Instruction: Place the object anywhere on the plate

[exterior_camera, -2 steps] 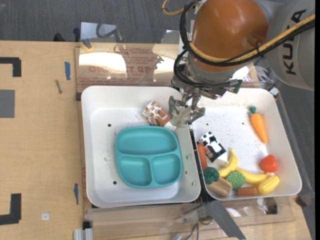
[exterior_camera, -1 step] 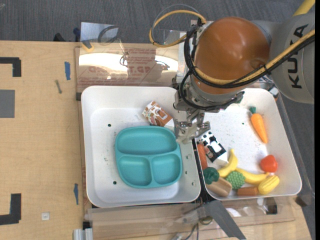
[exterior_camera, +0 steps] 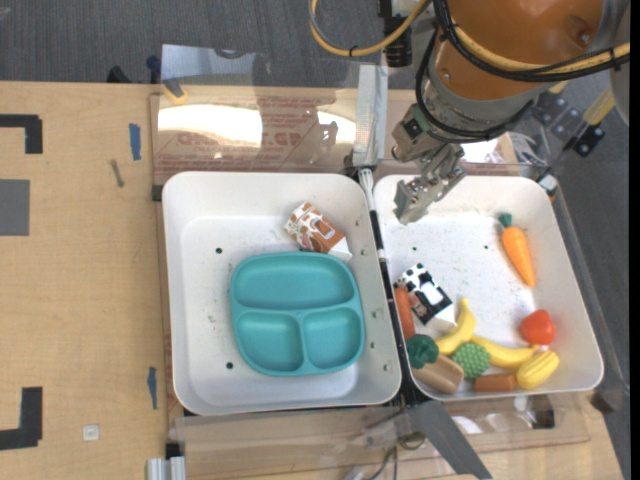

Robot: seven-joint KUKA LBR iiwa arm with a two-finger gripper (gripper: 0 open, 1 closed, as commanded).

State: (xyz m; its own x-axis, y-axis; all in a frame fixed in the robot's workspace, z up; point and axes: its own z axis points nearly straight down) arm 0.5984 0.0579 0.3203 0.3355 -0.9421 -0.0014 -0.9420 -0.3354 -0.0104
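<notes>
A: Claw (exterior_camera: 415, 200), above the right bin (exterior_camera: 570, 268), grip unclear; small carton (exterior_camera: 314, 228) touches the plate's (exterior_camera: 296, 312) far rim.

B: Judged: grasp carton squarely, release over a compartment.

I am reaching in from the right, my orange-banded wrist angling down, my end effector (exterior_camera: 412, 206) hanging with nothing between its fingers.

Bright even overhead light, glare on clear sheet (exterior_camera: 250, 128) (upper left), soft shadows, slight blur.
</notes>
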